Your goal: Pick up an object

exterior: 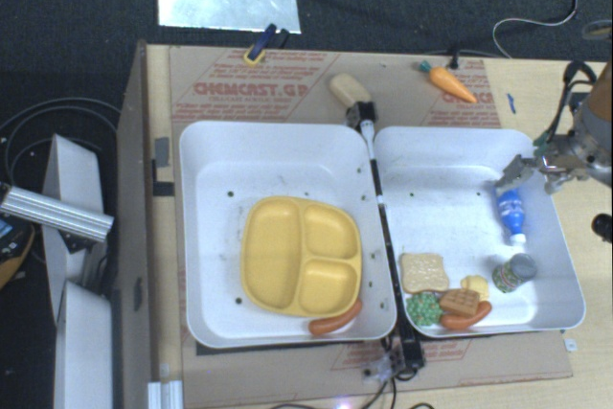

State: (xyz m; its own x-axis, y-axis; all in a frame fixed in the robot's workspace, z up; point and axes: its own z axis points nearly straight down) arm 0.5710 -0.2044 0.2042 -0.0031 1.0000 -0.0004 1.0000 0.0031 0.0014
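My gripper [534,173] hangs over the back right part of the right bin [450,158], its fingers spread open with nothing between them. Just below and slightly left of it a small blue bottle [510,214] lies on the bin floor. A small grey can [514,273] lies nearer the front. In the front corner sit a slice of toast [423,271], a waffle [460,302], green peas [424,308], a yellow piece [474,284] and a red sausage [467,317].
The left bin [239,158] holds a yellow divided plate [302,256] and a sausage [335,322] at its front edge. Behind the bins, on the cardboard, lie a toy carrot [448,83] and a brush handle [352,96].
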